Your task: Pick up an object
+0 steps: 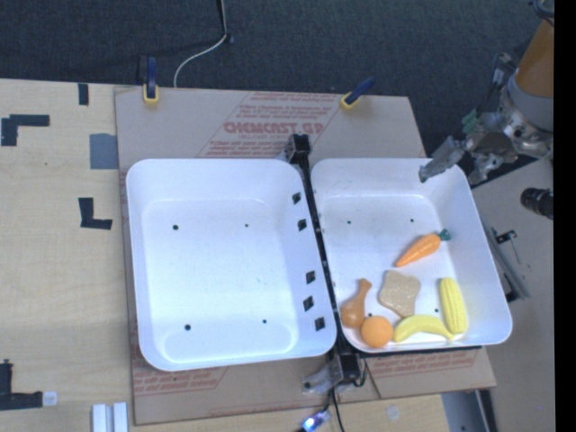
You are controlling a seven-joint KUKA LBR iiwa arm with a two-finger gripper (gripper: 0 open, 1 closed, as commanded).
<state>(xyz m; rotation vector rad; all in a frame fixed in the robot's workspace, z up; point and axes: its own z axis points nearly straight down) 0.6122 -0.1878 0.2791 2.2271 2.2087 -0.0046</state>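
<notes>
I see my end effector [443, 162] poised over the far right corner of the right bin [387, 196], nothing between its fingers; whether they're open or closed I cannot tell. Everything to pick sits in that bin's near right part: a carrot [419, 249], a bread slice [399, 292] just nearer, a corn cob [453, 306] by the right wall, a banana [421, 328], an orange [376, 332] and a drumstick [356, 305]. The left bin [216, 259] lies alongside on the worktop [54, 268]
</notes>
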